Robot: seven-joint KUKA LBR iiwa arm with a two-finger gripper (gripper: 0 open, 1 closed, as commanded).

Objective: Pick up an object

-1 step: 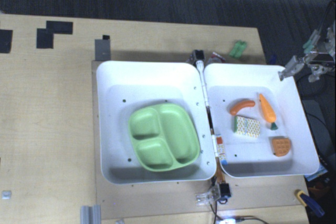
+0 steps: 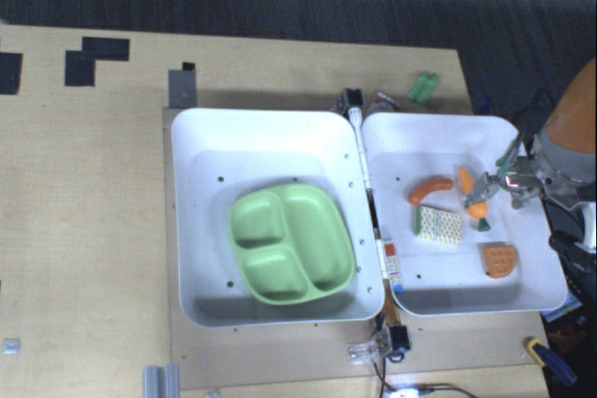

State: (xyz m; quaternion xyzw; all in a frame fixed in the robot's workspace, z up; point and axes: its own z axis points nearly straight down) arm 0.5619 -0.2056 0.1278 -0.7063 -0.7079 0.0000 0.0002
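The right bin point(image 2: 438, 137) holds several small items: an orange-red sausage point(image 2: 430, 189), a white block with green specks point(image 2: 439, 225), a thin orange piece point(image 2: 465, 179), a small orange piece point(image 2: 479, 212) and a round orange waffle-like piece point(image 2: 500, 260). My gripper point(image 2: 487, 190) reaches in from the right and sits low in this bin. It is directly above the small orange piece and beside the thin orange one. Nothing is visibly lifted off the bin floor.
The left bin point(image 2: 205, 154) holds a light green divided plate point(image 2: 291, 242). A green object point(image 2: 423, 88) lies on the bench behind the right bin. Cables and clips run along the divider point(image 2: 366, 191) between the bins. The arm's body point(image 2: 569, 154) overhangs the right bin's right edge.
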